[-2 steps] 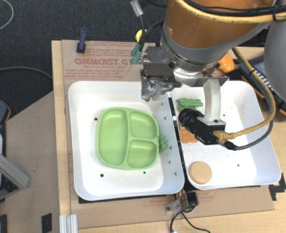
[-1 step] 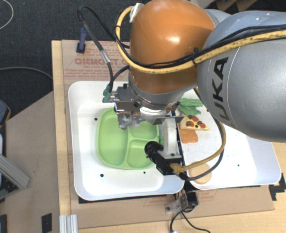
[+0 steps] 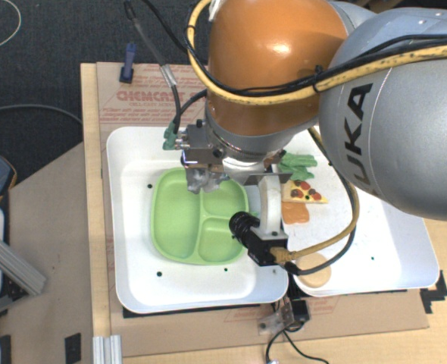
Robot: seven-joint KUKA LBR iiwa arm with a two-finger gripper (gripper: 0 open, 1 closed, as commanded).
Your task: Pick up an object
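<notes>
Directly under the camera, the grey arm point(image 3: 390, 105) with its orange band point(image 3: 273, 36) reaches in from the right and covers much of both white bins, its wrist hanging over the seam between them. The gripper point(image 3: 201, 179) sits low over the left bin point(image 3: 132, 203), its metal tip at the upper edge of a light green divided plate point(image 3: 182, 222) that lies flat on the bin floor; from this angle the wrist hides the tip, so whether it is apart or together cannot be told, and nothing can be seen held. The green plate has three compartments and fills most of the middle of the left bin. A black cylindrical fitting point(image 3: 246, 233) on a white bracket hangs from the wrist over the plate's right rim. In the right bin point(image 3: 405, 256), just beside the wrist, lie a toy pizza slice point(image 3: 303, 193) with red dots, an orange piece point(image 3: 295, 214) touching its lower edge, and a green leafy toy point(image 3: 299, 162) just above them, partly covered by the arm. A tan round disc point(image 3: 314, 268) rests near the front edge of the right bin. Both bins stand on a cardboard sheet point(image 3: 144, 89) with red lettering on the worktop, and a small blue item point(image 3: 128, 63) lies at the sheet's far left corner. Yellow and black cables point(image 3: 208, 67) loop around the orange band.
</notes>
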